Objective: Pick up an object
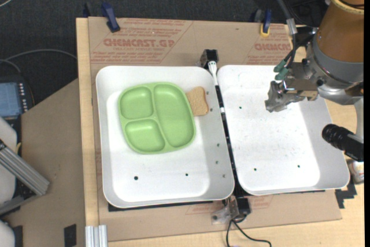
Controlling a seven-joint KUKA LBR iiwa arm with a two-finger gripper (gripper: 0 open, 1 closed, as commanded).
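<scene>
A green divided plate point(156, 117) lies in the left bin point(115, 182), toward its back. A tan piece shaped like a slice of bread point(198, 101) rests against the plate's right rim, near the bin's right wall. My gripper point(276, 102) hangs over the back part of the right bin point(324, 182), well to the right of both objects. I see nothing between its fingers.
The two white bins sit side by side on a cardboard-covered bench point(144, 37). A black clip point(209, 58) stands at the back where the bins meet. Blue clamps point(110, 17) hold the cardboard at the rear. A black cylinder point(344, 140) juts over the right bin's right edge.
</scene>
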